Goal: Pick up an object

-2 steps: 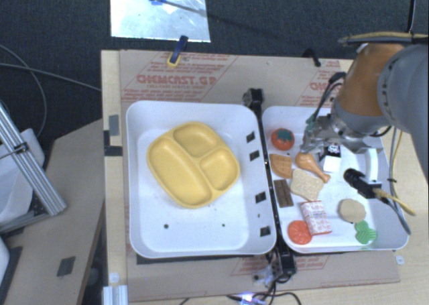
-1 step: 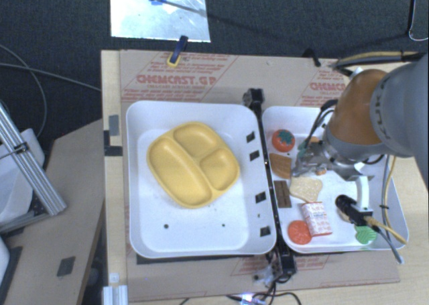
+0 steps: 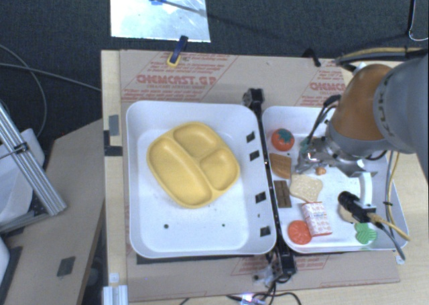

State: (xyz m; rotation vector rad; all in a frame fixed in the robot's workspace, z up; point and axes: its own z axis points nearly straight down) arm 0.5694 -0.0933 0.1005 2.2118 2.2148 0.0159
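Left bin point(image 3: 144, 230) on the bench point(image 3: 74, 163), carrying a yellow divided plate point(image 3: 193, 163) near its middle. Right bin point(image 3: 335, 245) with a tomato point(image 3: 282, 139), brown cracker point(image 3: 281, 165), toast slice point(image 3: 306, 188), red-and-white packet point(image 3: 316, 218), red disc point(image 3: 299, 232), green piece point(image 3: 365, 233). Gripper point(image 3: 310, 161) low over the toast slice, just beside the cracker; fingers' spread impossible to tell, nothing seen held.

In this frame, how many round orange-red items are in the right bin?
2. One tomato-like piece lies near the right bin's far left corner; one flat red disc lies near its front left corner. The arm may hide others.
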